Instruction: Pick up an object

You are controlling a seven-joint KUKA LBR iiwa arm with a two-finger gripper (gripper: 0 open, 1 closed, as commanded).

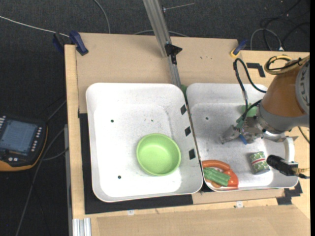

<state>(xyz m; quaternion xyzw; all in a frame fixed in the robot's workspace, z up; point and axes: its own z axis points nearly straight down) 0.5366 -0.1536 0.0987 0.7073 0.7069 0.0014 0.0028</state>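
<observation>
My gripper (235, 133) hangs low over the middle of the right bin (211, 100), above bare white floor. A small blue bit shows right beside it, too small to identify. A green and white packet (259, 162) lies in the bin to the right of and nearer than the gripper. At the bin's front left corner sits an orange dish holding green pieces (219, 175). A light green object (251, 111) peeks out from behind the wrist. A green bowl (157, 154) stands in the left bin (113, 102).
The grey arm with its orange band (288, 95) covers the right bin's far right side. A metal pole (157, 21) slants up from between the bins. Black clips (187, 130) line the shared bin wall. A handheld pendant (19, 141) lies off the bench at left.
</observation>
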